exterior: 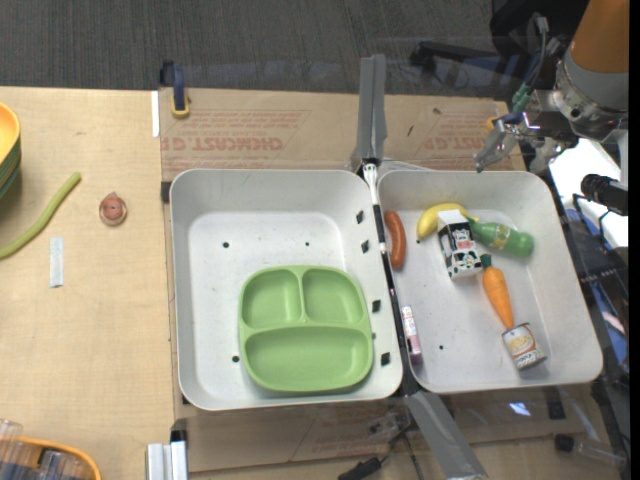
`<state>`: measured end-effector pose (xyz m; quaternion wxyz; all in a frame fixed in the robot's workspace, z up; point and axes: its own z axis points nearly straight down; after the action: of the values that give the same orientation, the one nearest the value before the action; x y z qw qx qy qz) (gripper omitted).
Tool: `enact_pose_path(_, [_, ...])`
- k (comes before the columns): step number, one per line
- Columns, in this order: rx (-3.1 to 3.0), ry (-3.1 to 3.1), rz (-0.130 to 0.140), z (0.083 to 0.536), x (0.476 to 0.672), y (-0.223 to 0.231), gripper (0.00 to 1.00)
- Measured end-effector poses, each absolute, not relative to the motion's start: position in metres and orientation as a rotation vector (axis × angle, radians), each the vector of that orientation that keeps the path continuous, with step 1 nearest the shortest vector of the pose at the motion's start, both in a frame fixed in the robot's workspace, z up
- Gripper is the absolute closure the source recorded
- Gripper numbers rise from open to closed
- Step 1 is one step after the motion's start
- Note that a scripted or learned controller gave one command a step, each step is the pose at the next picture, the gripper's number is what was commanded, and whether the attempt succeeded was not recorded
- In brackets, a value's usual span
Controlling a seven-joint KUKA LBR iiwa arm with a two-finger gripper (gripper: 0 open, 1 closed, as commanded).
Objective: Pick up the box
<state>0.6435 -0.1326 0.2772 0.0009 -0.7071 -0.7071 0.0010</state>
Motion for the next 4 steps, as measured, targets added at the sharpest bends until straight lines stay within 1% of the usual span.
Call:
enact_pose_path(1, [-2.445,-1.968,0.006,0.203,0.565,-0.111,0.00])
enact_pose_path(2, [-2.480,-1.928,0.004,0.258,0.526,-0.089,0.00])
enact_pose_path(3, [-2.550,-1.836,0.005,0.334,0.526,-0.075,0.00])
enact_pose_path(4, [-2.594,-1.773,0.006,0.364,0.533,-0.062,0.00])
